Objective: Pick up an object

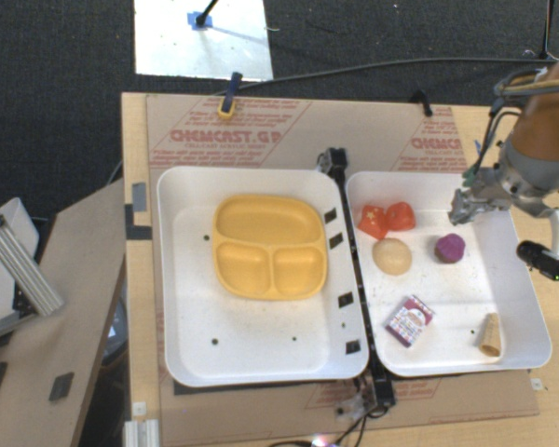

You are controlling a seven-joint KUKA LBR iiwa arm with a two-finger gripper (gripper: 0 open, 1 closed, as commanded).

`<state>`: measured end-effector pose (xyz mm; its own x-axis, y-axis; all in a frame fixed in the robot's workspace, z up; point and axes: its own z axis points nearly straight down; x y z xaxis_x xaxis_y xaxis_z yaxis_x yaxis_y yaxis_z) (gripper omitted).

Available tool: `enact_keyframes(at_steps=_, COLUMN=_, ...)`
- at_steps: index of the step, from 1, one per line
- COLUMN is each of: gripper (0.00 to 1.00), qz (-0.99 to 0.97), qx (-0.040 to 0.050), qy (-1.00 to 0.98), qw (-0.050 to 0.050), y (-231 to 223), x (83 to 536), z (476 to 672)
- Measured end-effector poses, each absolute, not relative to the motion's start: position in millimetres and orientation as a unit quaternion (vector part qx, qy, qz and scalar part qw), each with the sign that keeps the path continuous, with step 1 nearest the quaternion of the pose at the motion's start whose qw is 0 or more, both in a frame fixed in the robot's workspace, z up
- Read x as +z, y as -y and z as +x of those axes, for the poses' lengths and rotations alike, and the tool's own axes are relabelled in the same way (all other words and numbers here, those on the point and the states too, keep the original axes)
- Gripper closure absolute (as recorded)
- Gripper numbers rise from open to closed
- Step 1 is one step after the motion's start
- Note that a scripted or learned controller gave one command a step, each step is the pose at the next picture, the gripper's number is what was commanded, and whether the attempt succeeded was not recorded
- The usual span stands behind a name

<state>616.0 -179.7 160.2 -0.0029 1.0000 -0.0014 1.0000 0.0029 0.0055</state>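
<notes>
The right bin (517, 291) holds several small objects. A red crumpled piece (387, 218) lies at its back left, with a beige ball (391, 255) just in front of it. To their right sits a purple lump (450, 248). A pink and white packet (409, 320) and a tan cone (490, 333) lie near the front. My gripper (463, 207) hangs at the bin's back right, above and slightly right of the purple lump, and nothing shows in its grasp.
The left bin (186, 333) holds a yellow divided tray (268, 247). A black clip strip (345, 250) runs between the two bins. The grey arm with its orange band (548, 130) comes in over the right bin's far right corner.
</notes>
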Motion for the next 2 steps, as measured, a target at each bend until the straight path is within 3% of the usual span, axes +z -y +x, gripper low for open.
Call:
enact_keyframes(at_steps=1, gripper=1.0, qz=0.705, qx=0.0017, qy=-0.709, qw=0.003, y=176, x=218, z=626.3)
enact_keyframes(at_steps=2, gripper=1.0, qz=0.705, qx=0.0011, qy=-0.709, qw=0.002, y=176, x=231, z=627.4)
